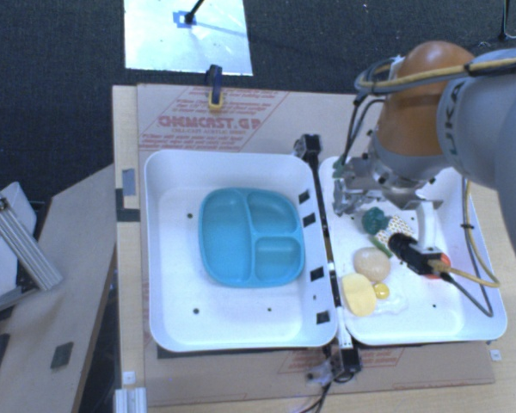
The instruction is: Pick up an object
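2 shallow white bins sit side by side, and the near end of the right bin (451,310) carries most of the choices. There, 1 pale yellow soft-looking lump (358,295) lies closest to the front wall, 1 small round yellow ball (381,291) sits just beside it, and 1 beige egg-shaped piece (371,265) rests just behind both. Farther in lies 1 small dark teal object (376,221), too small to tell its form. The gripper (347,196) hangs low just beside it, on the side of the divider between the bins; whether it is released or clenched I cannot tell, and it holds nothing that I can make out. The left bin (153,231) holds 1 sky-blue plastic plate (249,237) with 3 compartments, well apart from the gripper. The teal object looks the likeliest pick. A clean try would centre the gripper over it, away from the divider, come straight down, and close only once the object sits between, without nudging the beige piece. Farthest back, 1 yellow clamp (215,101) grips the brown cardboard sheet (215,123) under the bins.
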`<state>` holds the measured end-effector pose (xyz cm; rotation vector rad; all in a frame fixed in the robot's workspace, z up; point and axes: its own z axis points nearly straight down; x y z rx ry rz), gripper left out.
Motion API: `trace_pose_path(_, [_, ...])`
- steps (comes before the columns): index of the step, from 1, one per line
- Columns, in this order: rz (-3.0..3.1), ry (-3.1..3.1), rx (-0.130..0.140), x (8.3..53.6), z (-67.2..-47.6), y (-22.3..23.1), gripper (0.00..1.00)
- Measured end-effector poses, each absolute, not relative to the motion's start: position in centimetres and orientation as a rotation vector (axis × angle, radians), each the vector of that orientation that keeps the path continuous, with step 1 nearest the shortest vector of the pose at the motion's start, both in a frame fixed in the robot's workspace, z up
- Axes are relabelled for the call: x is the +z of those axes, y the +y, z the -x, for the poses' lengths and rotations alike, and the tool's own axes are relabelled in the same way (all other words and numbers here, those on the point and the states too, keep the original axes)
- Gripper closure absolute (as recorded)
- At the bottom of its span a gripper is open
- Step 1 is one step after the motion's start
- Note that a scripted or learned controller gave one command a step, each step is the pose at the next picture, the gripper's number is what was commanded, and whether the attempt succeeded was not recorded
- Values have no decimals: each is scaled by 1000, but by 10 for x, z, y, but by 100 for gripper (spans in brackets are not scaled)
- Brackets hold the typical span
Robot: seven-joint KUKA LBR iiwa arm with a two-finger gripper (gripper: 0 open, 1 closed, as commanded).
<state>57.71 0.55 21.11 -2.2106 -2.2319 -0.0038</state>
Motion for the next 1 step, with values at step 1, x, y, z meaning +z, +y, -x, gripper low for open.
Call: trace_pose_path(1, [2210, -2234, -6, 212, -595, 65, 100])
